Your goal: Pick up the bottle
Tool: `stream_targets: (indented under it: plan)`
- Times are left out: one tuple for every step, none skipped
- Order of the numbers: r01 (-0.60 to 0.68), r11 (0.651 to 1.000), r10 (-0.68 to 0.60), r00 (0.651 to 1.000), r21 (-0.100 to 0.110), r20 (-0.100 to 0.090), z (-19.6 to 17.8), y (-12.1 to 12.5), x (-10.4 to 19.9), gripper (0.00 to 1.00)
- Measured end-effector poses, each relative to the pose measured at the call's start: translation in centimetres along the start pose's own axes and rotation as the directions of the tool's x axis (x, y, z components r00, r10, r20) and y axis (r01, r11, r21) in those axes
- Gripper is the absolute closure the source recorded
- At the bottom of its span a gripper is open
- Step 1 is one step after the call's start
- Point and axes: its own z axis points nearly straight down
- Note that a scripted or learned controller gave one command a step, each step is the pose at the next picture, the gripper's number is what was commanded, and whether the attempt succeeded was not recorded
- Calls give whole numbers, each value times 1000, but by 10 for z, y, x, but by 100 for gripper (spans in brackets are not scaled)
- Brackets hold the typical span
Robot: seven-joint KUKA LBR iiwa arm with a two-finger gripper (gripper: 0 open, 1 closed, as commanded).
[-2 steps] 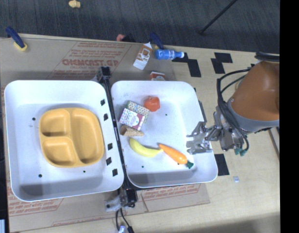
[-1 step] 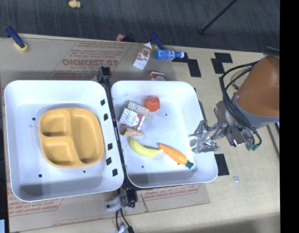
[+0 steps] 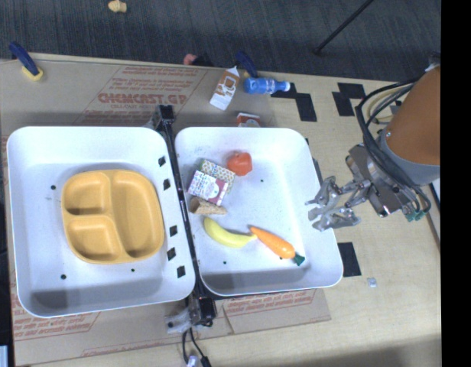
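My orange-banded wrist sits highest in the frame, at the right edge, with my gripper (image 3: 327,206) reaching left from it over the right rim of the right bin (image 3: 316,251). Fingers appear spread, nothing between them; the fingertips (image 3: 318,202) hang just at the bin's edge, above bare white plastic.

Right bin contents: a red tomato-like ball (image 3: 238,163) toward the far side; a small patterned carton (image 3: 212,183) just left of it, lying tilted; a banana (image 3: 226,234) below the carton; a carrot (image 3: 275,244) touching the banana's right end, green tip pointing to the near right corner.

Left bin (image 3: 29,228): a yellow divided plate (image 3: 112,215) with three compartments, roughly centred.

The bottle (image 3: 263,86), blue, lies on its side on the bench beyond the far edge of the right bin, outside both bins and well apart from my gripper. Beside it on the left lies a small white and brown carton (image 3: 225,89); another small item (image 3: 248,119) rests against the bin's far rim, too small to identify.

A blue and yellow clamp (image 3: 25,61) grips the bench's far left corner.
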Motion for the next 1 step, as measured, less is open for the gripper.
stream_targets:
  plan:
    - [0, 1000, 0, 1000, 1, 1, -11, 0, -1, 100]
